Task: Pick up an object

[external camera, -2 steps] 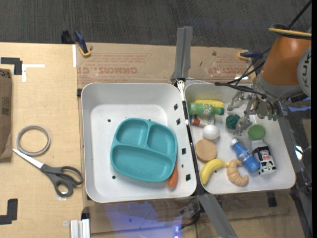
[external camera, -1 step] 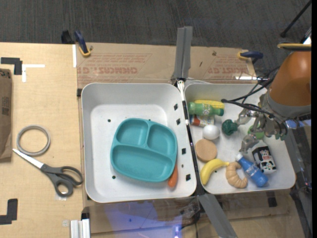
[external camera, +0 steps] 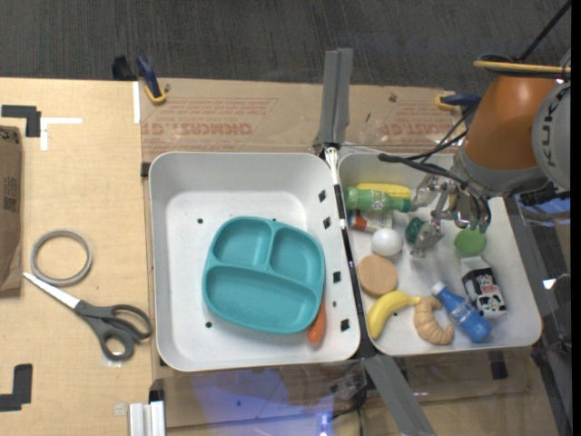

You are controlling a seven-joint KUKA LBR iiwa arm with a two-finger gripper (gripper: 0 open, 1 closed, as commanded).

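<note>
Robot lab: bench (taped cardboard) with white bins (external camera: 172,271), toy food.

The arm (external camera: 531,125) reaches in from the right edge of the scene, its orange band showing broad and rounded just above the wrist. The wrist points down and to the left, with dark cables looping around it. Below it the metal gripper (external camera: 434,227) hangs low, tilted slightly leftward, fingers pointing down toward the near side.
</note>
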